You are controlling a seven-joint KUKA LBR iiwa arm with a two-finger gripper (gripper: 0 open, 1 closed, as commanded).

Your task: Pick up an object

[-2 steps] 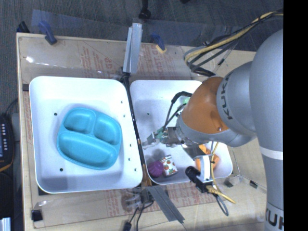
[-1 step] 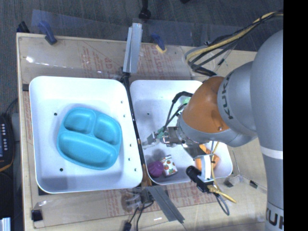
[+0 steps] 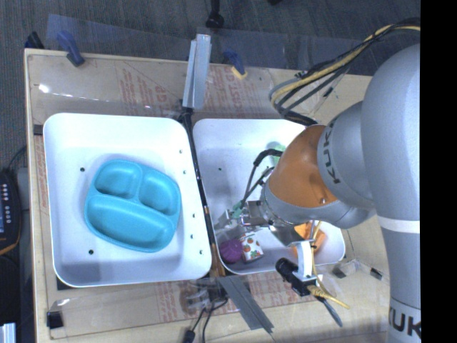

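A wooden bench (image 3: 107,84), laid over with clear sheeting and standing on dark carpet, bore two shallow white bins side by side. The left bin (image 3: 64,141) held a turquoise divided plate (image 3: 133,204) with three compartments, lying flat near its centre. The right bin (image 3: 221,156) held the candidate objects, clustered in its near corner: a small purple object (image 3: 230,249), rounded and possibly soft, touching a small white carton (image 3: 251,249) printed with red and green marks; an orange item (image 3: 316,236) lay partly hidden under the arm. The grey arm, with its orange band (image 3: 300,174), reached down over this bin, and the gripper (image 3: 239,214) sat just above the purple object and the carton. Whether the tool was open or closed could not be told, nor whether it had hold of anything, since the wrist and cabling obscured it. The carton appeared light and fairly stiff, with flat faces that would suit a grasp across its narrow sides; the purple object seemed light but rounded, and so likelier to slip or roll. Their contact with each other and nearness to the bin wall would likely crowd any approach.
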